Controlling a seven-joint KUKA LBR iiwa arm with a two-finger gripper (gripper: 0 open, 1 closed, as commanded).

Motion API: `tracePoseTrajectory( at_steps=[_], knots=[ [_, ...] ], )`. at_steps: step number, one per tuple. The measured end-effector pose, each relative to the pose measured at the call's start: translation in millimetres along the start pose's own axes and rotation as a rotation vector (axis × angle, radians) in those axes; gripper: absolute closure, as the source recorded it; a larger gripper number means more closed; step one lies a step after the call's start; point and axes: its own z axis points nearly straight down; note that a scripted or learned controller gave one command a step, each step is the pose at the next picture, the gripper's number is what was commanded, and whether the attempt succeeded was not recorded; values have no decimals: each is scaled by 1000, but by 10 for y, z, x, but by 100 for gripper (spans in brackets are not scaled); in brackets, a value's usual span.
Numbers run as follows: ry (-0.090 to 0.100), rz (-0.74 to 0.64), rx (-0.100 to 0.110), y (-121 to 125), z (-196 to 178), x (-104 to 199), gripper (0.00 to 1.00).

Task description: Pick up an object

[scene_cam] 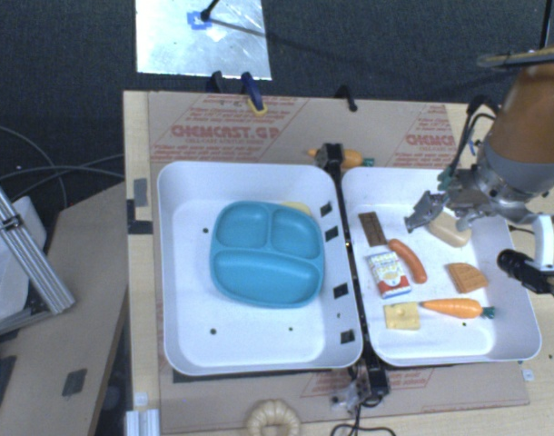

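Nearest the camera, below the bins, a pale ring (275,418) lies on the bench edge. Left bin (182,271) holds a blue tray (266,252) with three compartments. Right bin (522,334) holds the candidates: brown bar (372,229), sausage (408,259), small carton (388,274), cheese square (402,316), carrot (451,308), cracker (465,277), and a pale block (450,232) at the back. Gripper (429,212) hangs over the back of the right bin, just beside the pale block and near the bar; its dark fingers (422,214) look spread, with nothing between them. Judgement: approach stage, no grasp yet. Sausage and pale block are the closest targets. For a clean pick, centre over one item, align the fingers across its short axis, descend straight, and avoid straddling the neighbouring bar. Sausage is round and may roll; the carton lies just beside it, so clearance is tight on that side.
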Motion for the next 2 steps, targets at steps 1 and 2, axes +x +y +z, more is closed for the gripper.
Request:
tracePoseTrajectory(
  at_steps=[1, 2],
  knots=[
    [-1, -2, -12, 22, -67, 3, 0],
    [-1, 0, -8, 67, 526, -63, 0]
  ],
)
